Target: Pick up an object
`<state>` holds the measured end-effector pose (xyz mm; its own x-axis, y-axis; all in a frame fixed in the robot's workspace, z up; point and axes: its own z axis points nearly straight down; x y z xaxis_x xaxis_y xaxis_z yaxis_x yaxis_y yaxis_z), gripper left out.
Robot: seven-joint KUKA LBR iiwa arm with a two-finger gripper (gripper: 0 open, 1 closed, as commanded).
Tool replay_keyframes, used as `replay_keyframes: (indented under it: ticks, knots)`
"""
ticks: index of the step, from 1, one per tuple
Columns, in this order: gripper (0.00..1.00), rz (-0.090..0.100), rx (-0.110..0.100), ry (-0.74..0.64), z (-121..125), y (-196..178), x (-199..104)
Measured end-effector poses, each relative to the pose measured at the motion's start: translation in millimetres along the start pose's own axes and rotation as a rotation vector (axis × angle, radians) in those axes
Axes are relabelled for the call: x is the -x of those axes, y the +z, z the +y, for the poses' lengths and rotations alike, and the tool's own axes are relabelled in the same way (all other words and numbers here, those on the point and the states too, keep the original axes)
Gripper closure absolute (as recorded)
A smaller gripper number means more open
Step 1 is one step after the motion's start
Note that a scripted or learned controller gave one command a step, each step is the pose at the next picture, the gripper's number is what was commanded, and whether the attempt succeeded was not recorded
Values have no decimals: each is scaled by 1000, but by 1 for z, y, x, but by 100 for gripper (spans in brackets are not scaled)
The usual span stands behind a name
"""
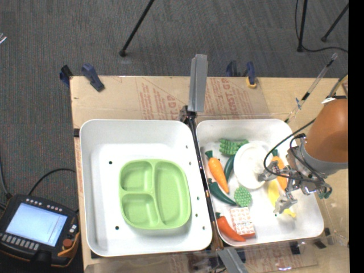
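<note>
A jumble of toy food is seen in the right bin [307,223], and the yellow pieces [274,190] near its right side lie closest to the gripper [282,205]. One yellow piece sits beside an orange piece [279,167], and a further small yellow piece [289,212] lies just below the gripper's tip. A white round plate [251,164] is found just to the left of these, with a green ridged item [231,146] at its upper edge and a green dotted round item [243,196] at its lower edge. Further left, a carrot [218,173] with a green top is laid at a slant, and a dark green long vegetable [222,193] lies beneath it. Near the front wall a red pepper-like piece [230,228] touches a small white printed box [243,220].

The gripper is held low over the yellow pieces, with black cables looped across the plate's right rim. Whether anything is held, or how far the pincer is open, cannot be told from the view.

Two white bins are counted. In the left bin [96,152] one green divided plate [154,194] with three compartments is set.
</note>
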<state>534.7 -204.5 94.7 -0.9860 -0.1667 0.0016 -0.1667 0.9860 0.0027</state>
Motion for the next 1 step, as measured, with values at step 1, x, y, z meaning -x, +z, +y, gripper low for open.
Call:
replay_keyframes:
  ticks: [1]
  knots:
    - [0, 1, 1, 60, 73, 9, -23]
